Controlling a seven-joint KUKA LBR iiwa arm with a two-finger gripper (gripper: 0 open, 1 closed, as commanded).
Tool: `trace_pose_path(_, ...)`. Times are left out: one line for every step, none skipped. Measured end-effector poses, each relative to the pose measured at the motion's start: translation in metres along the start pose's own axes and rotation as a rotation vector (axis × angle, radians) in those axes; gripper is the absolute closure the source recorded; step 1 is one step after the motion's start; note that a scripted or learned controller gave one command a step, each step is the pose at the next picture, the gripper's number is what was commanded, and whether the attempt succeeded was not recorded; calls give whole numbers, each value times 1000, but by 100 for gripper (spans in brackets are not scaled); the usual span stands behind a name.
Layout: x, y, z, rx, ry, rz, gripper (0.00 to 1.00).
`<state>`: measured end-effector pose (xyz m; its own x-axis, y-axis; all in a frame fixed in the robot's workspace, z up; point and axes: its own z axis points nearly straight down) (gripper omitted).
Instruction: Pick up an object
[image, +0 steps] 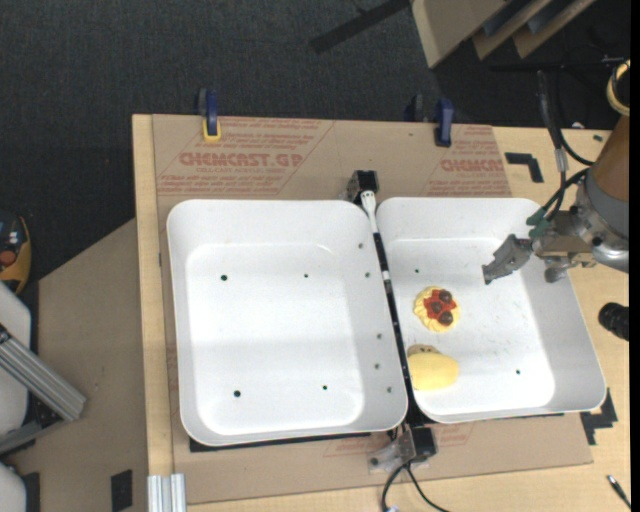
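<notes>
Two small objects lie in the right bin (560, 340), near its left wall. One is a round yellow toy (437, 308) with red and dark toppings. The other is a plain pale yellow lump (434, 371) just below it, close to the bin's front left corner. My gripper (526, 268) hangs over the right part of the same bin, up and to the right of the topped toy and apart from it. Its fingers (499, 266) are spread open and nothing is between them.
The left bin (200, 300) lies beside the right one, and a black divider strip (381, 275) runs between them. Both rest on a brown board (300, 150) held by blue clamps (209, 104) at the back. A dark cable (560, 160) hangs near the arm.
</notes>
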<state>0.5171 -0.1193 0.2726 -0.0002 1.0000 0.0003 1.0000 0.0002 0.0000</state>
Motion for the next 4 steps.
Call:
trace_pose_path(5, 34, 113, 10, 2, -2, 0)
trace_pose_path(29, 82, 192, -1, 0, -3, 0)
trace_pose_path(27, 81, 177, -4, -1, 1, 100)
trace_pose_path(27, 81, 178, -3, -1, 1, 0)
